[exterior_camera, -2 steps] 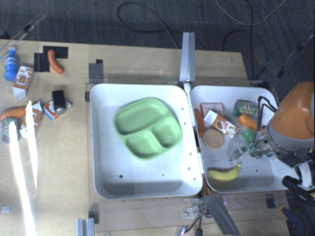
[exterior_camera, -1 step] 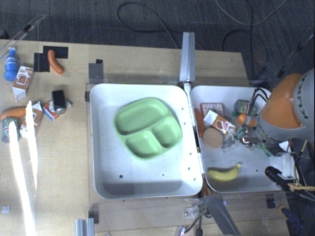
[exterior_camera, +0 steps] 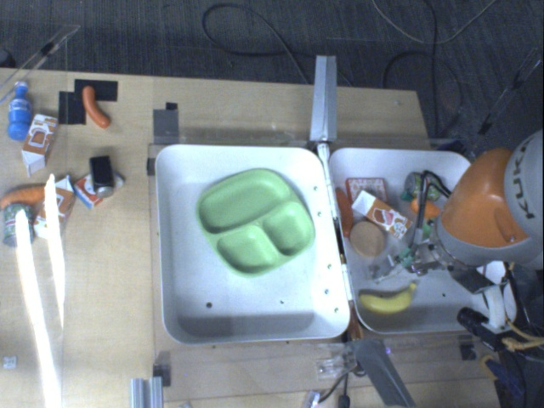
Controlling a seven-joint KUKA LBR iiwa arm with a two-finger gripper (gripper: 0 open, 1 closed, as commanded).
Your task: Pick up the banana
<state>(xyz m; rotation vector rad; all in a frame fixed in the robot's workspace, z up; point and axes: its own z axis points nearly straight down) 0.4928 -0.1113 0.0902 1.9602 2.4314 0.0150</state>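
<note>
A yellow banana (exterior_camera: 387,300) lies flat near the front edge of the right bin (exterior_camera: 442,317). My gripper (exterior_camera: 406,260) hangs just above and behind the banana's right end, under the grey arm with the orange band (exterior_camera: 480,202). Nothing of the banana shows between the gripper parts.
The right bin also holds a brown round item (exterior_camera: 368,238), a red-and-white carton (exterior_camera: 384,212), a red packet (exterior_camera: 364,185) and an orange piece (exterior_camera: 342,212). A green divided plate (exterior_camera: 255,219) sits in the left bin (exterior_camera: 178,313). Small items lie on the bench at left.
</note>
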